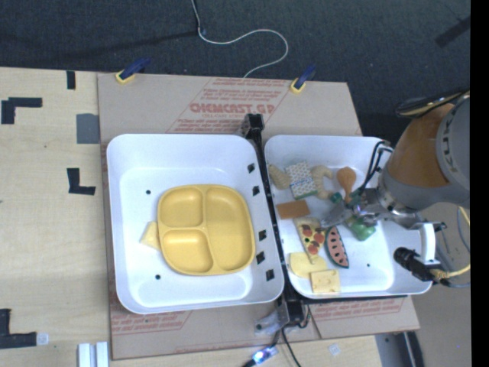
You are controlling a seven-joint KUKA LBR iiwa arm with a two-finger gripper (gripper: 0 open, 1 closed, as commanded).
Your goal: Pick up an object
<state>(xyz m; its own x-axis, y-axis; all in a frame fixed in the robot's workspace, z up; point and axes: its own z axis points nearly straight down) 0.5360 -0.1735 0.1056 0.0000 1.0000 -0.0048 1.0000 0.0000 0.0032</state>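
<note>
The right bin (378,277) holds several toy foods. Among them are a watermelon slice (337,247), a pizza slice (309,238), a holed cheese block (325,281), a brown bar (293,209), a checkered square (302,178) and an orange-brown piece (348,178). My gripper (350,214) is low in this bin, right of the brown bar and above the watermelon slice. A green piece (364,229) lies right against it, partly hidden by the wrist.
The left bin (126,205) carries a yellow divided plate (206,229) with a pale yellow wedge (148,235) at its left rim. A black divider (263,205) runs between the bins. The grey and orange arm (424,167) covers the right bin's right side.
</note>
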